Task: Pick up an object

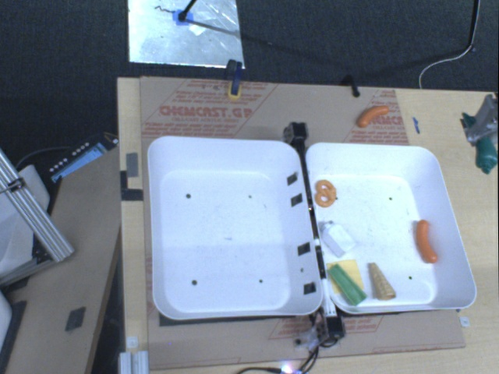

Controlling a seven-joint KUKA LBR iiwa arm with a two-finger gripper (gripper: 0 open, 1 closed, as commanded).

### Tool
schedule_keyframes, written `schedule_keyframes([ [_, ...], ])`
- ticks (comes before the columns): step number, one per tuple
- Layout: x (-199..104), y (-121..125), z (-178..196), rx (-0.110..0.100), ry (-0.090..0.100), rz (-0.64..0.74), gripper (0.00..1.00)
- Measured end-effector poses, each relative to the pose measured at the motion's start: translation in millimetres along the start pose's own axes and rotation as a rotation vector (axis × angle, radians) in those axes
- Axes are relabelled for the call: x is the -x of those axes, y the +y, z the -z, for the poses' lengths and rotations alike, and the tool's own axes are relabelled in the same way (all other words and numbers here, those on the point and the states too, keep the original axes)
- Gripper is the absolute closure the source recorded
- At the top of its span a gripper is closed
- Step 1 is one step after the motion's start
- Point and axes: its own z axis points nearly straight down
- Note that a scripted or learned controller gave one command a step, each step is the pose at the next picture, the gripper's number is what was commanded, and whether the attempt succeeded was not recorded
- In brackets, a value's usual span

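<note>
**Figure: Two bins on the bench, with loose items gathered in the right bin**

Nearest the camera, at the front of the right bin (456, 232), three items lie close together. A green stick (347, 284) lies slantwise, partly over a flat pale-yellow block (349, 269). Just beside them to the right is a tan, ribbed cone (381, 281) with its narrow end pointing away from the camera.

Behind these, near the wall shared with the other bin, lies a small white, partly translucent packet (335, 238). It is near the yellow block; whether they touch cannot be told. Toward the right wall, well apart from the rest, an orange sausage (426, 241) lies lengthwise front to back.

Farther back, close to the shared wall, is a brown-orange pretzel (324, 193), lying flat with its loops visible.

The left bin (226, 209) is a shallow white tray with rounded corners and a few dark dots on its floor.

Beyond the bins, a second orange sausage (373, 116) lies on the bare bench (437, 107), outside the right bin's far rim.

Count: two sausages; one each of pretzel, packet, stick, block and cone; two bins.

The gripper (482, 135), grey with a teal part below, sits at the right edge above the bench, well apart from every item. Whether it is open or closed cannot be told.

Farthest away, a blue-and-yellow clamp (233, 79) grips the bench's far edge, in front of a shiny metal sheet (156, 29) on the dark floor.
</note>
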Motion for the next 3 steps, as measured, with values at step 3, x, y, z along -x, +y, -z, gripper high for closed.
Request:
schedule_keyframes([
  [3, 122.8, 0.1, -0.3, 0.0, -0.001, 0.0, 1.0],
])
